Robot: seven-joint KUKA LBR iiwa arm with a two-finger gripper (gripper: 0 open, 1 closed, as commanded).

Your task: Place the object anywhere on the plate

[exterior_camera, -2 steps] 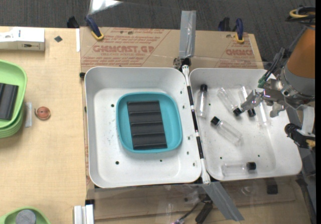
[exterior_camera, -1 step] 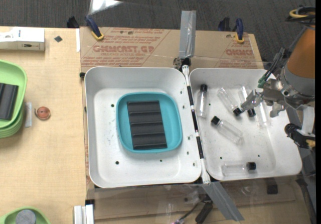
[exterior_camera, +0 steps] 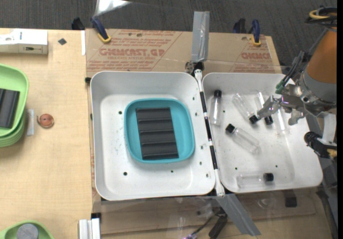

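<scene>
My claw [exterior_camera: 269,108] hangs low in the right white bin [exterior_camera: 300,179]; I cannot tell how it stands. A clear plastic vial with a black cap [exterior_camera: 260,113] lies just under it, long axis slanting up-right. The teal square plate [exterior_camera: 185,125] sits well left in the other bin.

Green tray [exterior_camera: 12,105] at far left, small white box [exterior_camera: 23,42] upper left, round orange cap [exterior_camera: 46,120] beside the tray.
</scene>
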